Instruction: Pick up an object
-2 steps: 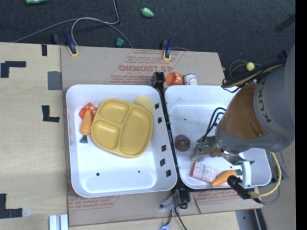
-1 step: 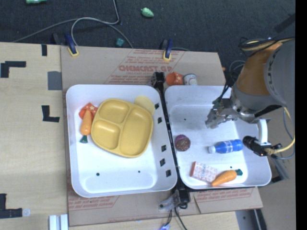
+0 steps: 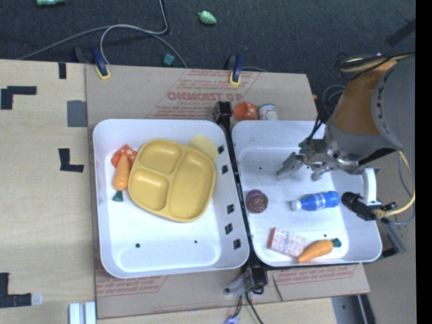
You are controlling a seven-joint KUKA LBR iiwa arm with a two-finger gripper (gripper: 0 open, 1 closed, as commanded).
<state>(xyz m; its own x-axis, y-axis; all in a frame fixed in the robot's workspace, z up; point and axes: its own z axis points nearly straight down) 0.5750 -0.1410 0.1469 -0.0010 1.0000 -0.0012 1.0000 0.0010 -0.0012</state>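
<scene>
A dark carpeted floor (image 3: 283,19) runs across the top, with a thin cable (image 3: 135,29) looping over it and a few small green scraps lying about. Below it sits a pale wooden bench (image 3: 40,201), and on that a brown cardboard sheet (image 3: 202,93) held by two clamps at its far edge.

Two white bins rest side by side on the cardboard, touching along a dark centre seam. The left bin (image 3: 162,255) has a wide bare stretch of floor along its near side. A yellow divided plate (image 3: 171,179) fills its far half, tilted slightly, with a toy carrot (image 3: 121,174) just beside its left edge and something pale yellow poking out behind its far right corner, too hidden to name.

The right bin (image 3: 260,144) is bare across its far left part. The grey arm (image 3: 378,106) comes in over its right rim, and the gripper (image 3: 305,168) hangs above the bin's far middle with its fingers spread apart and nothing between them.

Just below the gripper, apart from it, lies a blue bottle (image 3: 315,201) on its side, white cap to the left. A small dark purple ball (image 3: 256,200) sits near the centre seam. Along the near wall lie a small red and white packet (image 3: 287,241) and, touching its right end, an orange carrot (image 3: 317,250).
</scene>
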